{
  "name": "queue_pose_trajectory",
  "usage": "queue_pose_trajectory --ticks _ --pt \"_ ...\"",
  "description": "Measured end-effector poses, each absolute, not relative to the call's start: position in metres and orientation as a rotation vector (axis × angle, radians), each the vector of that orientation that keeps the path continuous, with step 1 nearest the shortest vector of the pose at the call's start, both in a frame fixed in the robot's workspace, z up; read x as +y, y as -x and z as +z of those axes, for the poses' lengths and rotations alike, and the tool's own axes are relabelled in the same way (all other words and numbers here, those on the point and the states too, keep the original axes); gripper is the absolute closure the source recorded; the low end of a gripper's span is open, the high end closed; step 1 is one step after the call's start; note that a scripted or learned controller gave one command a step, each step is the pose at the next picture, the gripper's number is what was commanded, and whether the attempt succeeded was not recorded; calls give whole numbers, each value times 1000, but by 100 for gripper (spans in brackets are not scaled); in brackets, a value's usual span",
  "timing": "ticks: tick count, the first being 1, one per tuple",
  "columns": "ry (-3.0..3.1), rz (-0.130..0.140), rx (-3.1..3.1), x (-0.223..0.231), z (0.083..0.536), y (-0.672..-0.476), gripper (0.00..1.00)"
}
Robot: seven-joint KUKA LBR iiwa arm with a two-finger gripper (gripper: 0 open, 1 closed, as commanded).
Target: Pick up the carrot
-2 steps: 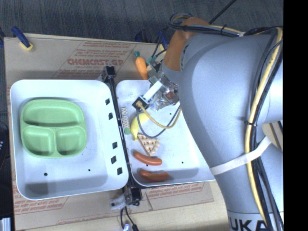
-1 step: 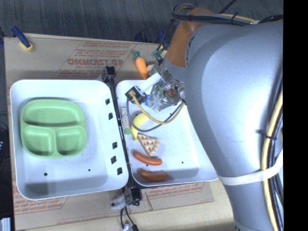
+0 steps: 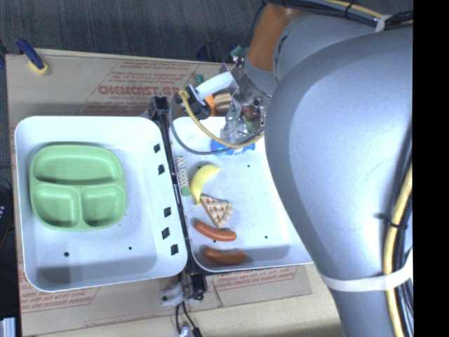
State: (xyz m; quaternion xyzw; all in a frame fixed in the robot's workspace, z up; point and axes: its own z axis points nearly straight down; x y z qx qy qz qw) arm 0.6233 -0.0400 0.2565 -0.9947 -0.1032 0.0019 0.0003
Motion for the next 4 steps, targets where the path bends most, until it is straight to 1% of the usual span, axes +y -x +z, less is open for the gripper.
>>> queue_pose_trajectory --ticks 1,2,3,4 --pt "3118 10 -352 -80 204 -613 100" --pt "3120 8 -321 -57 237 -551 100" --pt "3112 5 -416 -63 329 -601 100" --pt "3121 5 -349 -40 316 -620 100"
